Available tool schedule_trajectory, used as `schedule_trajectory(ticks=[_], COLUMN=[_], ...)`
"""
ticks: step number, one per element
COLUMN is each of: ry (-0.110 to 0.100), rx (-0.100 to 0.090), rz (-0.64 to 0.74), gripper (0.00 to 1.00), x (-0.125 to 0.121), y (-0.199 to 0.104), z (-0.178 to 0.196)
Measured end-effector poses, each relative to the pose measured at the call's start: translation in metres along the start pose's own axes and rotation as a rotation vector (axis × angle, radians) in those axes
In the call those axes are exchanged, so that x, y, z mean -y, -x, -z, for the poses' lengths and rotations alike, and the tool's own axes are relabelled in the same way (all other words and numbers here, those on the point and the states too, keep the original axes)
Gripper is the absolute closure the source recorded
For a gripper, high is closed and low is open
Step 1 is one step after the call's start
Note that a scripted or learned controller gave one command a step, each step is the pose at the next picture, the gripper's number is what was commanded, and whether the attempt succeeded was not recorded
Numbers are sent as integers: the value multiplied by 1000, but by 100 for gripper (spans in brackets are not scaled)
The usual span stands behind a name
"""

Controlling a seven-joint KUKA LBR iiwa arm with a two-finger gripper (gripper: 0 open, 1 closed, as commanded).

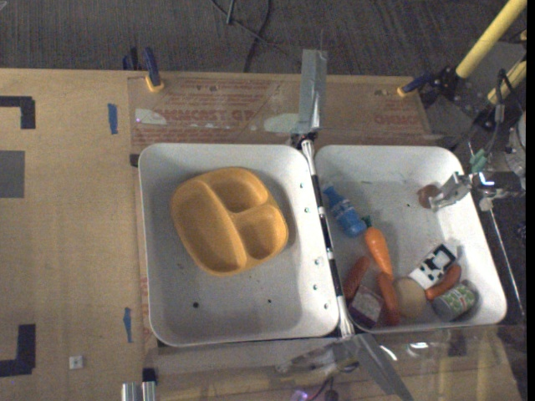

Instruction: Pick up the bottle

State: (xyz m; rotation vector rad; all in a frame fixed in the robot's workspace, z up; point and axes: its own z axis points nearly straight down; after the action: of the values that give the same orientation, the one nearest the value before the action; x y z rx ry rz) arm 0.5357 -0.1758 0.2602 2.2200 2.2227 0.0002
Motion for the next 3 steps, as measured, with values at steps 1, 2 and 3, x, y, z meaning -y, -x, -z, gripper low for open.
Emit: schedule_trajectory(ticks=[1, 2, 3], ry=[-1, 8, 12], rx=[0, 6, 5], rz=[102, 248, 246], gripper=[0, 0, 100], x=[-67, -75, -75], y=[-54, -71, -71], z=[-95, -162, -152])
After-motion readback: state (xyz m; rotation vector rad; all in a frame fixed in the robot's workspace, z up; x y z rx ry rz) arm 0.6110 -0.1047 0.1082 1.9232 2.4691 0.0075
